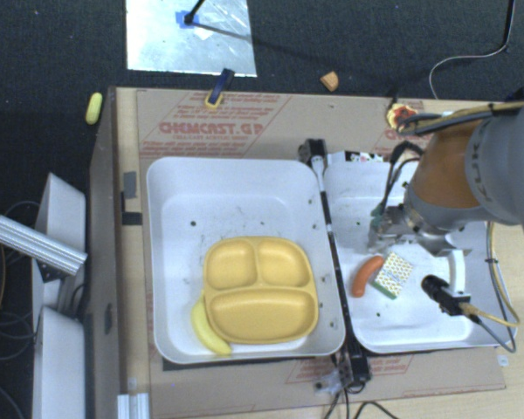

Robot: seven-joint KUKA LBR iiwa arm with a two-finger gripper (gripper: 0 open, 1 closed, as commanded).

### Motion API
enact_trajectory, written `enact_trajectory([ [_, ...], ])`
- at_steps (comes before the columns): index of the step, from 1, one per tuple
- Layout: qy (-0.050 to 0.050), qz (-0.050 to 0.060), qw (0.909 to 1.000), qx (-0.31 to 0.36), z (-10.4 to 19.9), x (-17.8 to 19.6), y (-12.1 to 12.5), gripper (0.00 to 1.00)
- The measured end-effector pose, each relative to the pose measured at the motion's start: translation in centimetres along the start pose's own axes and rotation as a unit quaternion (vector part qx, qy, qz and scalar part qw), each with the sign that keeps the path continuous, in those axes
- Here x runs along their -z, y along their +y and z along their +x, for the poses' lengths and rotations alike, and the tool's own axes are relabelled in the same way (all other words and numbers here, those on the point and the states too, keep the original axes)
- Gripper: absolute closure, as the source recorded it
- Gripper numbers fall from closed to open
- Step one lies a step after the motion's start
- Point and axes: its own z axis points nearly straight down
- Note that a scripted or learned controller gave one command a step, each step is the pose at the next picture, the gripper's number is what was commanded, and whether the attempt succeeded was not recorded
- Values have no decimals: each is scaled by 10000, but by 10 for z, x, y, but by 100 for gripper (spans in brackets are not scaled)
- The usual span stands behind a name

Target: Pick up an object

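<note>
Orange, sausage-shaped, the toy hot dog (365, 277) lies near the right bin's (419, 339) left wall, its upper end just below the gripper (386, 231), with a speckled sponge block (392, 274) touching or almost touching its right side. Whether the gripper is apart or together I cannot tell. A good pick probably means descending squarely over the hot dog's middle, straddling its narrow width, clear of the sponge block.
</note>
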Motion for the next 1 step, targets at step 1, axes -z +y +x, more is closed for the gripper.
enact_trajectory([
  [1, 0, -1, 10000, 0, 0, 0, 0, 0],
])
